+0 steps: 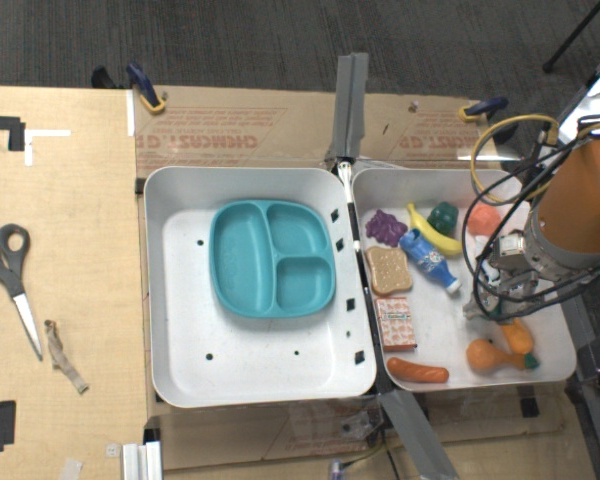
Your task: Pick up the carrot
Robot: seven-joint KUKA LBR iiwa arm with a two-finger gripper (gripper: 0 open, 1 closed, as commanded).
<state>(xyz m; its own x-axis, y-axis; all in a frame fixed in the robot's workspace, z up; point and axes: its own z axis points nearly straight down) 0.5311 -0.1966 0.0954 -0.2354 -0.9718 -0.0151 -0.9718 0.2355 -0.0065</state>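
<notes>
The carrot [519, 340] is a short orange piece with a green end, lying in the near right corner of the right bin [450, 308]. My gripper [487, 306] hangs at the end of the grey arm with the orange band, just above and to the left of the carrot, low over the bin floor. Cables partly hide it. Nothing can be seen held in it.
The right bin also holds an orange gourd-shaped toy [485, 356] touching the carrot, a red sausage [417, 371], a red box [396, 324], bread [388, 269], a blue bottle [429, 259], a banana [431, 231] and purple grapes [385, 227]. A teal divided plate [273, 258] lies in the left bin. Scissors [10, 273] lie far left.
</notes>
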